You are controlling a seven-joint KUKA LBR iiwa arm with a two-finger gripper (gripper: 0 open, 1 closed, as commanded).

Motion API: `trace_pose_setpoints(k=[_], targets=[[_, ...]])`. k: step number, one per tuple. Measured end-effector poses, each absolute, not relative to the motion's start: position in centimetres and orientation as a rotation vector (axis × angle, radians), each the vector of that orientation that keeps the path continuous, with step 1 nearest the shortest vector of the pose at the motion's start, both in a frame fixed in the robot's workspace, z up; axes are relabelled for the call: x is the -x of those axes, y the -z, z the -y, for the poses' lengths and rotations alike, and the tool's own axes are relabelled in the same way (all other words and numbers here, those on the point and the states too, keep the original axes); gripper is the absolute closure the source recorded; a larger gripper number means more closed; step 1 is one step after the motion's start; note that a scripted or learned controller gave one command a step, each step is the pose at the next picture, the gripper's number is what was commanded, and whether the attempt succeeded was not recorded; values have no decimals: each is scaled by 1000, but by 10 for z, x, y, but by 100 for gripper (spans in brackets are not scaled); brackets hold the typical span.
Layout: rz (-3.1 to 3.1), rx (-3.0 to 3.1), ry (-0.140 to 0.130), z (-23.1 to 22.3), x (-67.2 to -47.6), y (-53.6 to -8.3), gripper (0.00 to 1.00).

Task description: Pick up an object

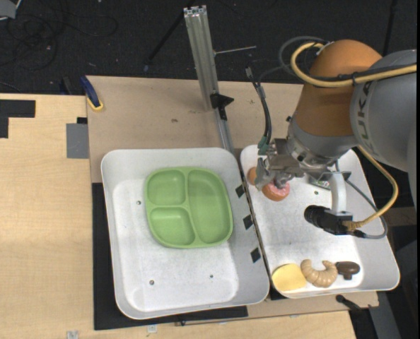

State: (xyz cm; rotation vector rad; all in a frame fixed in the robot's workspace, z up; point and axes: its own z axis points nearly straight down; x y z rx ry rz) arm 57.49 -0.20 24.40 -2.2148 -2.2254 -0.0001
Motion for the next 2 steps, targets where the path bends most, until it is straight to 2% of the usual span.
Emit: trace_pose_setpoints(k=[1,2], targets=[[2225,2216,0,-39,-600,-242,100],[2226,2214,-1,-97,-610,-237,100]])
